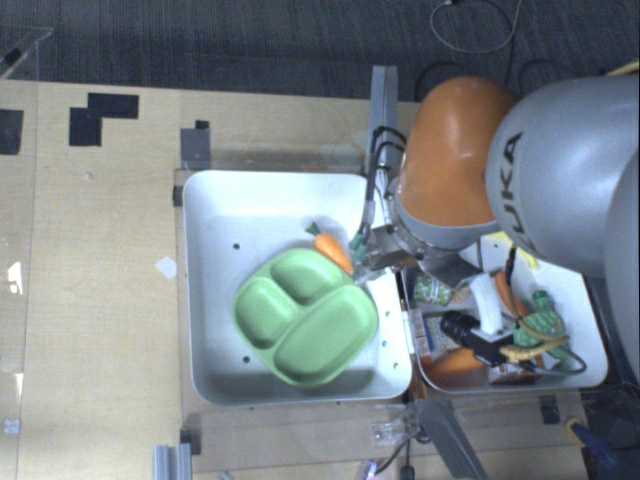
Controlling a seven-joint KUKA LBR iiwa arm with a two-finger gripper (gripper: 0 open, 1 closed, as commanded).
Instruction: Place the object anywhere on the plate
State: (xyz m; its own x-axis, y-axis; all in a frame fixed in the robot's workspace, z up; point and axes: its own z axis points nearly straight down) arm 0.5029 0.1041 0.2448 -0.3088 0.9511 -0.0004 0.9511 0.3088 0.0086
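While the pincer (358, 251) hovers, a carrot (332, 251) touches the green plate (306, 315).

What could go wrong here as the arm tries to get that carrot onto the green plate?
The toy carrot sits at the divided green plate's upper rim, so if released here it could roll off into the left bin. The gripper hangs low beside the plate and may nudge it. The arm hides the grip, so the carrot may not be held securely.

One fixed overhead view, slanted down.
Both bins are seen, the left bin (200, 298) beyond the gripper (362, 258), the arm (560, 158) looming nearest.
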